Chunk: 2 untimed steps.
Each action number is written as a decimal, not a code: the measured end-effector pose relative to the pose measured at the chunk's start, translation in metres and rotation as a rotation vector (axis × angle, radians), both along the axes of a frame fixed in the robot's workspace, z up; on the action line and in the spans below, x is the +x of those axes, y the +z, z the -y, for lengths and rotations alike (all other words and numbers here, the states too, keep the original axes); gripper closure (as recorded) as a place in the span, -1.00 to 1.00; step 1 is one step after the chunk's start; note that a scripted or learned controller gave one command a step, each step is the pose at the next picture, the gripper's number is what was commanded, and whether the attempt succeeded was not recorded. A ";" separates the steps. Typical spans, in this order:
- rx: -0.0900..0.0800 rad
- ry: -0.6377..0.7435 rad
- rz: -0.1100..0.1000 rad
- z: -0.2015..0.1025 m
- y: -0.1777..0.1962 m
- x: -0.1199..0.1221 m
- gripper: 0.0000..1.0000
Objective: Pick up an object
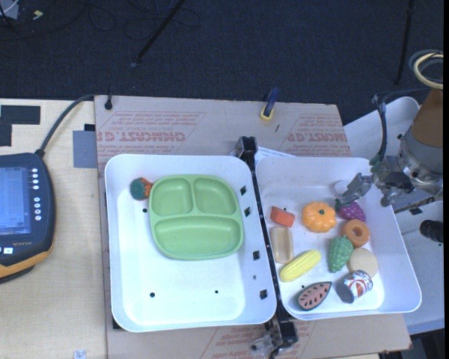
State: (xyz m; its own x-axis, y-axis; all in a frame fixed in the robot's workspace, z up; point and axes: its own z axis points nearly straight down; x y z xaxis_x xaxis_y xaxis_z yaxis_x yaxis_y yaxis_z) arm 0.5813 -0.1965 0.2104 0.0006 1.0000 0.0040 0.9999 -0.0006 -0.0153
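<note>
Hovering at the right bin's (pixel 404 275) far right edge, the gripper (pixel 374 185) sits just beside the purple grapes (pixel 352 212), and I cannot tell how it is set or whether anything is caught in it. Nothing looks lifted: the grapes, orange pumpkin (pixel 319 216), donut (pixel 356 232), corn cob (pixel 300 265), green strawberry-shaped piece (pixel 340 253) and watermelon slice (pixel 313 295) all lie on the bin floor. By my judgement the pick is barely begun, with the reach made but the closing and lifting left, while the green divided plate (pixel 195 217) in the left bin (pixel 179 305) sits apart from the action.
</note>
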 end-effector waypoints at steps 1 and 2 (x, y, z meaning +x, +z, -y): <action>-0.003 0.001 0.012 0.000 0.007 0.003 -1.00; -0.002 0.002 0.007 0.008 -0.047 -0.003 -1.00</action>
State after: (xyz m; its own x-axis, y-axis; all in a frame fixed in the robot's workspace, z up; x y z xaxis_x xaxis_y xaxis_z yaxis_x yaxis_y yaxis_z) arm 0.5783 -0.2043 0.1634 -0.0010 1.0000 0.0021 1.0000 0.0010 -0.0080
